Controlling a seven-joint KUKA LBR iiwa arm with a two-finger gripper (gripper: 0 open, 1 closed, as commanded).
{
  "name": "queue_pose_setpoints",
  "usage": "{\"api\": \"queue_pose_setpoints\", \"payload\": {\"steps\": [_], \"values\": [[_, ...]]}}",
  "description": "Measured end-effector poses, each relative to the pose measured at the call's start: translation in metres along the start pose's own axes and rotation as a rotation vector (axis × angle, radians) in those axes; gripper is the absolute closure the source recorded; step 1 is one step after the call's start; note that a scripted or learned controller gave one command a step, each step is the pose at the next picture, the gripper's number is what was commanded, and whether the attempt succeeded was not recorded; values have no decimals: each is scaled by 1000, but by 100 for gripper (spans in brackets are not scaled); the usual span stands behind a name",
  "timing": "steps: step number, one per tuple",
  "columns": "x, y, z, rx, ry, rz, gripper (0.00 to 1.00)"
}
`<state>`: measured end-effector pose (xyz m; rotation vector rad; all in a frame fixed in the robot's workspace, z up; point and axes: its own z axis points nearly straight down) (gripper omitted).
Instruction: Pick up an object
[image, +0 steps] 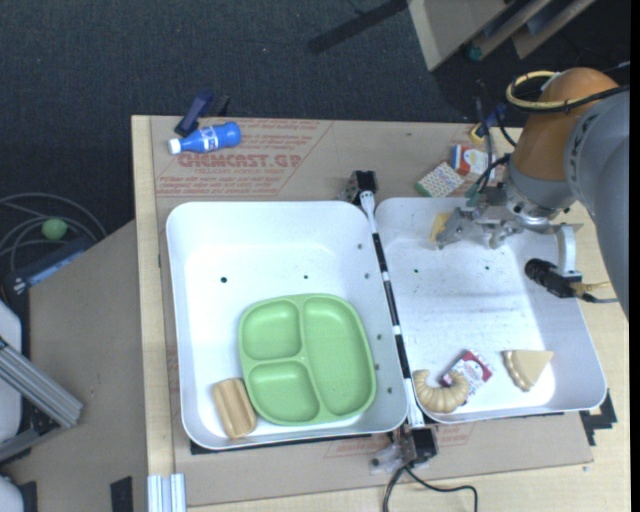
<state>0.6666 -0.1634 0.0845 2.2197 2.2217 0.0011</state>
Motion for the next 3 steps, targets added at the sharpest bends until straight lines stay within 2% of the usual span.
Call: {"api": "queue_pose_setpoints", "payload": {"steps": [1, 2, 3], "values": [[-33, -112, 0, 2, -1, 3, 0], [42, -45, -83, -4, 1, -2, 0], [42, -1, 0, 3, 1, 0, 0]]}}
